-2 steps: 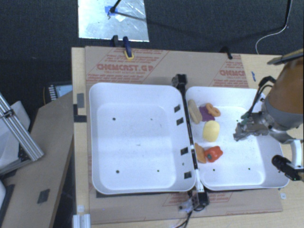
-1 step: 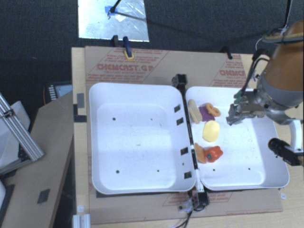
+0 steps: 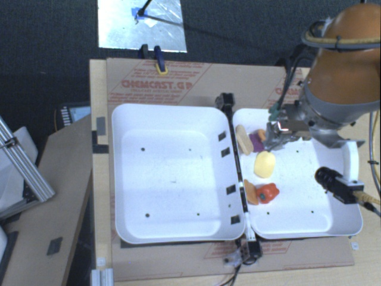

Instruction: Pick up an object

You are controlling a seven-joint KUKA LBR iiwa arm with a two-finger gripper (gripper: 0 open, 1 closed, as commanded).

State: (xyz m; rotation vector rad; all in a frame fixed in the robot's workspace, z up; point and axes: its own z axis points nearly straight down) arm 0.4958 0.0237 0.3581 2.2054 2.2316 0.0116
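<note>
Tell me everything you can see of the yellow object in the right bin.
The yellow object is a smooth, rounded, egg-like lump, pale yellow, looking like plastic or foam. It lies on the floor of the right bin, left of centre, just below the gripper. It looks whole and apart from the red and orange piece below it and the tan piece above left.

The bench (image 3: pixel 178 76) bears two white bins (image 3: pixel 172 171) side by side.
</note>
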